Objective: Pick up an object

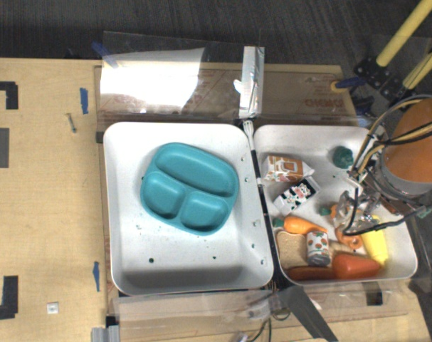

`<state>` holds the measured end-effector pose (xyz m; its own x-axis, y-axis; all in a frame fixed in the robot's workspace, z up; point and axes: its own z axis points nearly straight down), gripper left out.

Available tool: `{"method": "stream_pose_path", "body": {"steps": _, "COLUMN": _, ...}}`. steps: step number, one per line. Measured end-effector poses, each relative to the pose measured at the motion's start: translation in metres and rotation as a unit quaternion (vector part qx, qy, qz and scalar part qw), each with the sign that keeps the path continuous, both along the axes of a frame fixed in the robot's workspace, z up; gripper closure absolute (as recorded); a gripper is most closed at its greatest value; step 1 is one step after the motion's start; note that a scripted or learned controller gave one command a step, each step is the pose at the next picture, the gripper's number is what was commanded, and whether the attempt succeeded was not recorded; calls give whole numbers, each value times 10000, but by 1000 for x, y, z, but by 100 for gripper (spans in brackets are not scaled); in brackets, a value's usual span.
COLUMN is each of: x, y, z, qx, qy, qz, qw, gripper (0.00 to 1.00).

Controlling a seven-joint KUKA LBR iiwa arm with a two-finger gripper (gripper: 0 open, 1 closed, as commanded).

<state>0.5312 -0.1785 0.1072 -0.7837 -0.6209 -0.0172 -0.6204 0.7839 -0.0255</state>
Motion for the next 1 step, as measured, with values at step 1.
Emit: {"method": "stream_pose_path", "body": {"steps": 1, "x": 32, "y": 66, "z": 114, "qx": 37, "qy": 66, "qz": 577, "qw": 9983, "gripper": 100}}
